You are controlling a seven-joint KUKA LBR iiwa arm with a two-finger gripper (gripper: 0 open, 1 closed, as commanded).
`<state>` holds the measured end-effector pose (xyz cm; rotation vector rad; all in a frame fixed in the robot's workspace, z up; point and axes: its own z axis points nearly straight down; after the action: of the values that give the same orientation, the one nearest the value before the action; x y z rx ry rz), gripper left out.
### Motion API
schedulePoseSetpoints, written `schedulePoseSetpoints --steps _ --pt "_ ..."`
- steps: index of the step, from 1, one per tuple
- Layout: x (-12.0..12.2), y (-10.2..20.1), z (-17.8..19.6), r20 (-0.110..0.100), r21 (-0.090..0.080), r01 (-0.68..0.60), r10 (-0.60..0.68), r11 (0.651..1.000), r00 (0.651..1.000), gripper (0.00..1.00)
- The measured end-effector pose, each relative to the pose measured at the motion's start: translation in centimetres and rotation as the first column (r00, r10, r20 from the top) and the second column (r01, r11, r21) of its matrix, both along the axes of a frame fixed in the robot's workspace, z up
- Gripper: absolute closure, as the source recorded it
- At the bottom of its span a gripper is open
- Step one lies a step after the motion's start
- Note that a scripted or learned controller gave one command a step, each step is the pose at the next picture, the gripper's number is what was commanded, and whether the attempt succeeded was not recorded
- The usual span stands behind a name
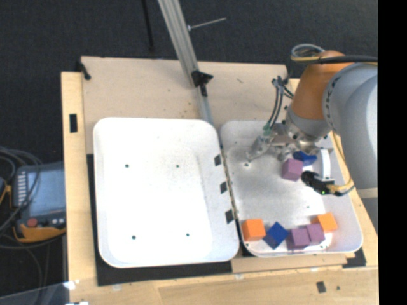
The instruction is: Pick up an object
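Two shallow white plastic bins with rounded corners are sitting side by side on the pale wooden bench (159,81). The left bin (159,189) is showing a smooth white floor with four small dark dots. The right bin (267,202) is holding six small matte blocks, counted by colour: three purple, two orange, one blue.

Along the near wall, an orange cube (254,229), a blue cube (276,234) turned on its corner, and two purple cubes (304,236) touching each other are lying in a row, with a second orange cube (327,222) just beside them to the right. The third purple cube (292,169) is lying apart, near the far right of the bin.

The grey arm with the orange band (315,97) is reaching over the right bin. Its metal two-finger gripper (259,149) is hanging just left of the lone purple cube, with nothing between the fingers; whether they are spread or closed cannot be told. No legible writing is showing.
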<state>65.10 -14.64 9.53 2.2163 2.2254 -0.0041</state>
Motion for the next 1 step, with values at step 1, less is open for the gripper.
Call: schedulePoseSetpoints --steps 1 --pt "0.19 -0.08 1.45 0.007 0.000 0.001 -0.001 1.000 1.000 1.00"
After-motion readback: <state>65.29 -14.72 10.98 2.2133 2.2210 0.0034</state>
